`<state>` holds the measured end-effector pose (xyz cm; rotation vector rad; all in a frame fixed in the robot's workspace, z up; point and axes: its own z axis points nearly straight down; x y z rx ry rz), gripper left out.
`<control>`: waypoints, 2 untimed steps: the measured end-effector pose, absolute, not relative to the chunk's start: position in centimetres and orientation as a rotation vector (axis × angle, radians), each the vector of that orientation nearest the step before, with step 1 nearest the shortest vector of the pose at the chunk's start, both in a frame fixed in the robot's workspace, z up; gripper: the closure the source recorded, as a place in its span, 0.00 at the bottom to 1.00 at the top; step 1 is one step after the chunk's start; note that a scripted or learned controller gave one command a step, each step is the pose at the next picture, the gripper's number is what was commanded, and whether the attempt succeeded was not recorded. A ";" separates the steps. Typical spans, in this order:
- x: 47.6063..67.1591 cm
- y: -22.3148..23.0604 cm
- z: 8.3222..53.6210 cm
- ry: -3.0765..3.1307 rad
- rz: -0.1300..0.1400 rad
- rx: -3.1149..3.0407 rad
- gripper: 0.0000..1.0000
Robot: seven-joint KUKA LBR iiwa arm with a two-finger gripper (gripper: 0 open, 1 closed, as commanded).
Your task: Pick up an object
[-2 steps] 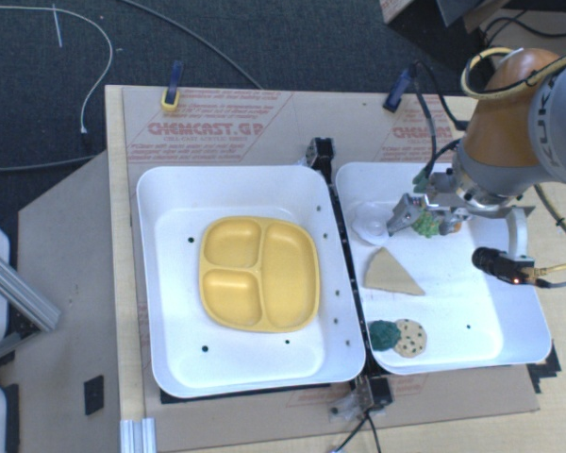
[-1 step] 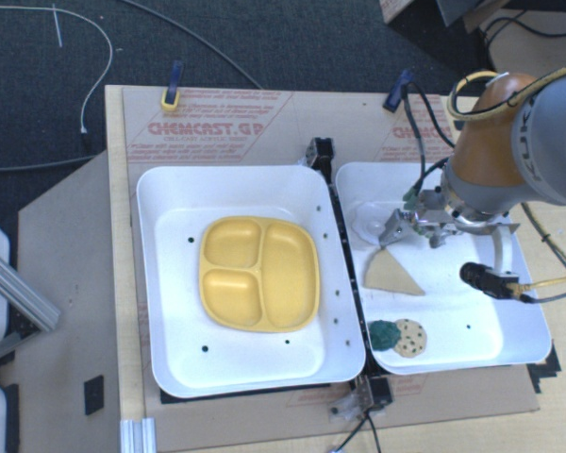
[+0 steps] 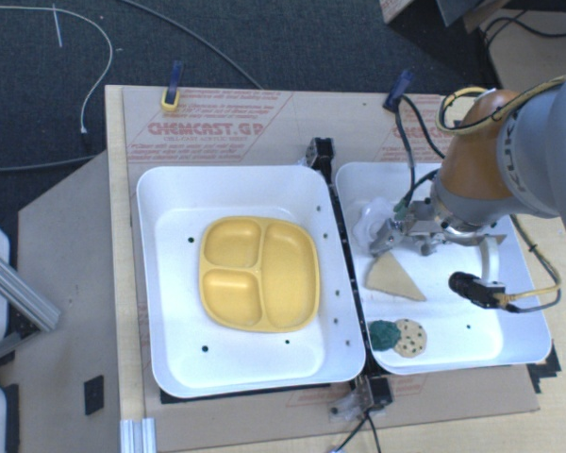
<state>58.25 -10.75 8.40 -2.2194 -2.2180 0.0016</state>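
Note:
In the right bin (image 3: pixel 481 345) lie a tan wedge-shaped piece (image 3: pixel 394 279), a round speckled cookie (image 3: pixel 411 338) and a small dark green lump (image 3: pixel 384 333) touching the cookie's left side. A pale, see-through object (image 3: pixel 371 220) rests near the bin's upper left corner. My gripper (image 3: pixel 396 236) reaches in from the right and hangs low just above the wedge's top corner, beside the see-through object. Nothing is seen held in it.
The left bin (image 3: pixel 160 253) holds a yellow three-compartment plate (image 3: pixel 260 274). A black clamp (image 3: pixel 320 151) sits at the top of the divider between the bins. Blue clips (image 3: pixel 174 83) mark the board's back edge. Cables trail across the dark floor.

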 end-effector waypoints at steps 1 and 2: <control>58.5 -10.7 9.8 -2.222 -0.006 -2.222 1.00; 58.4 -10.5 16.2 -2.226 -0.006 -2.224 1.00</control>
